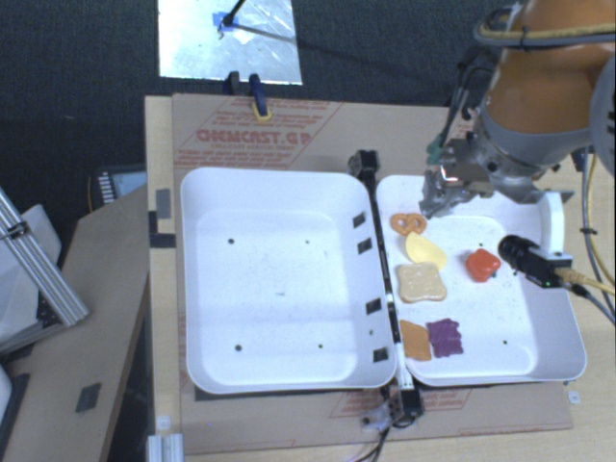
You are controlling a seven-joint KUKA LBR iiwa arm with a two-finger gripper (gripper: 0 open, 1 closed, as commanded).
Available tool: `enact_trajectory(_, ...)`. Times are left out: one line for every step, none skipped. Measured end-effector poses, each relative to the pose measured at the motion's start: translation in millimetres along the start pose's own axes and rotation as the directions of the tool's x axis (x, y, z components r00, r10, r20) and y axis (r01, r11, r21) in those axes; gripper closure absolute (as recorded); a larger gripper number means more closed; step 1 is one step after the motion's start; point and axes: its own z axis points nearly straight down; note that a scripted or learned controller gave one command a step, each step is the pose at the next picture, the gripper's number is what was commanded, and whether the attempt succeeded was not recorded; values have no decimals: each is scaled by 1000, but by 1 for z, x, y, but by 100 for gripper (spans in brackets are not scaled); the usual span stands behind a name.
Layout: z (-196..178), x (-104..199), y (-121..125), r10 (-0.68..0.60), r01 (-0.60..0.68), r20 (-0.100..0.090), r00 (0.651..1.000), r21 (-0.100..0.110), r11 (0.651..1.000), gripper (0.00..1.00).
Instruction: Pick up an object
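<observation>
Well, at the nine o'clock side of the bench the left bin rests on a cardboard sheet printed in red. A blue clamp grips the sheet's twelve o'clock edge, and a shiny foil panel lies beyond it. The right bin stands just beside the left one, rim against rim, and the things I could pick up all lie in it, most of them in its nine o'clock half.

Nearest the shared rim, at the bin's seven o'clock, is a flat orange piece, with a purple piece just beside it at three o'clock. At twelve o'clock from the orange piece lies a slice of toast, flat on the floor. A yellow piece sits just beside the toast at twelve o'clock. The pretzel lies at eleven o'clock from the yellow piece, close to the rim.

My gripper hangs at the pretzel's one o'clock, over the bin's eleven o'clock corner. I cannot tell whether it is spread or pressed together. A red piece lies near the bin's middle, at three o'clock from the yellow piece and apart from it.
</observation>
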Motion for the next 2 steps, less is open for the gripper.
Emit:
enact_trajectory(-23,65,-22,-1,1,-1,1000,-1,1000,100)
enact_trajectory(-59,123,-42,-1,1,-2,1000,-2,1000,100)
